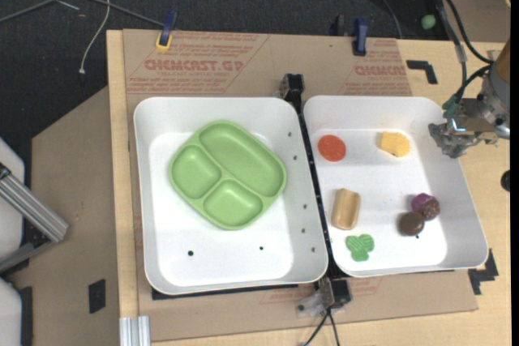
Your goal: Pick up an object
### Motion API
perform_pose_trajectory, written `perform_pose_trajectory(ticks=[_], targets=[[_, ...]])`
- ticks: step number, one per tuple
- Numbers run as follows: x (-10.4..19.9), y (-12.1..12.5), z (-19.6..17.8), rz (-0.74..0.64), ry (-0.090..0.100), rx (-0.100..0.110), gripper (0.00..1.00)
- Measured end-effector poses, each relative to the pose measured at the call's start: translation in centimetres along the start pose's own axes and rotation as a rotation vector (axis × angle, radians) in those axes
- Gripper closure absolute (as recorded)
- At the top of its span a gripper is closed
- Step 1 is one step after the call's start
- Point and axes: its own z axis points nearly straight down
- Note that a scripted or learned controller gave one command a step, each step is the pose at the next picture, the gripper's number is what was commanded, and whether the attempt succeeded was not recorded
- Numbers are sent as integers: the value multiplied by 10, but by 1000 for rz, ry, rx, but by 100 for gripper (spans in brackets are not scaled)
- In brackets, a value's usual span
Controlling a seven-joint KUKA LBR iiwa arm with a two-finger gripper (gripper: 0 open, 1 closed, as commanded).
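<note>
Five items in right bin (pixel 454 198), green tray (pixel 228 174) in left bin (pixel 162 255); hand (pixel 451 135) at right rim, grip state unclear.

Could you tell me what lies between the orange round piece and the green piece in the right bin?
In the camera view, the tan cylinder lies between the orange round piece and the green piece.

Cardboard-topped bench (pixel 203 65) with two white bins (pixel 162 255) side by side.

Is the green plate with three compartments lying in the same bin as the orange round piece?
No, the green plate lies in the left bin, and the orange round piece lies in the right bin.
</note>
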Motion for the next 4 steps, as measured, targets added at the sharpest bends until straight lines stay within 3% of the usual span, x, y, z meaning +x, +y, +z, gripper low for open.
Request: perform_pose_trajectory(ticks=[3, 4], targets=[[13, 16, 177, 0, 2, 7, 0], [12, 18, 162, 1, 1, -2, 100]])
